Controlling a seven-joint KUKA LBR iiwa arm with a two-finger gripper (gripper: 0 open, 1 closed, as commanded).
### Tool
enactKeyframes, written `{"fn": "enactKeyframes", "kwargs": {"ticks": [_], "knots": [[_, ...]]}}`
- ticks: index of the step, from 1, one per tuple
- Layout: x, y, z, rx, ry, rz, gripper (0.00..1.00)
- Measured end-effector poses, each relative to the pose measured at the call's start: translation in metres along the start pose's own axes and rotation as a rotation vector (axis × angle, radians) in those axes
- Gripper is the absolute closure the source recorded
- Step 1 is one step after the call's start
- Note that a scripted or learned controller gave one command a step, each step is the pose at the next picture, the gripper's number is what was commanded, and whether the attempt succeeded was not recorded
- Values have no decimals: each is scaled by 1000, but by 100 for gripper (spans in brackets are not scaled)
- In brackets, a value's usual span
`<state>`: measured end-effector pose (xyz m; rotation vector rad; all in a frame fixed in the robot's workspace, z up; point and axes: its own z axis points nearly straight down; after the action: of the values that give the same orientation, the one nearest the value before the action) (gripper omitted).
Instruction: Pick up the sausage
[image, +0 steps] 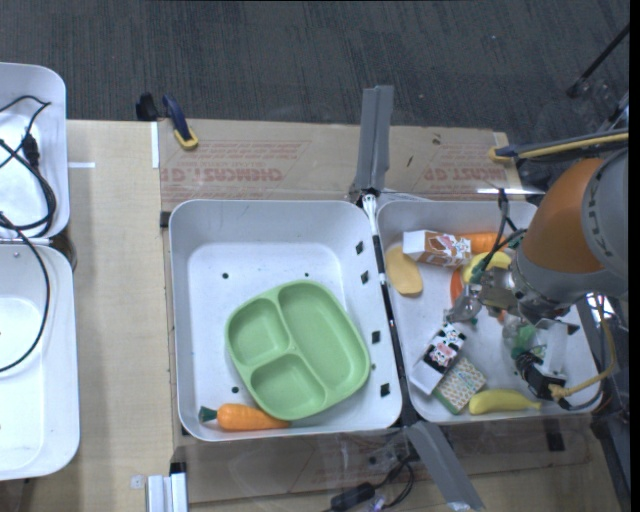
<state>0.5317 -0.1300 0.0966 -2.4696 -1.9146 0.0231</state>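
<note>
The gripper (468, 303) hangs low in the right bin (395, 330), under the grey arm (585, 240) with its orange band, which enters from the right; whether the fingers stand apart or together cannot be told, the metal parts being small and crowded by the toys beneath. Just beside the gripper's left edge, a short reddish-orange piece (456, 286) stands nearly upright, partly hidden — likely the sausage, though its shape is not clear enough to be sure, and nothing shows it between the fingers. Just above, a yellow piece (487, 264) curves against the arm's wrist. Further up: a brown-and-white carton (436, 247) lying on its side, with an orange carrot-like piece (481, 241) just beyond its right end. To the left of the gripper, a tan oval slice (404, 272) lies flat near the bin's dividing wall. Below the gripper: a black-and-white patterned carton (441, 353), tilted, touching a green-speckled box (461, 384) at its lower right. A yellow banana (503, 401) lies along the bin's near wall. In the left bin (190, 300): a green three-compartment plate (297, 349), set at a slant, and an orange carrot (245, 417) with a green top along the near wall, just touching the plate's lower rim.
</note>
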Motion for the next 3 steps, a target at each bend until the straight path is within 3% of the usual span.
{"fn": "enactKeyframes", "kwargs": {"ticks": [1, 2, 3], "knots": [[-2, 0, -4, 8, -1, 2, 100], [-2, 0, -4, 8, -1, 2, 0], [-4, -1, -9, 15, -1, 4, 100]]}}
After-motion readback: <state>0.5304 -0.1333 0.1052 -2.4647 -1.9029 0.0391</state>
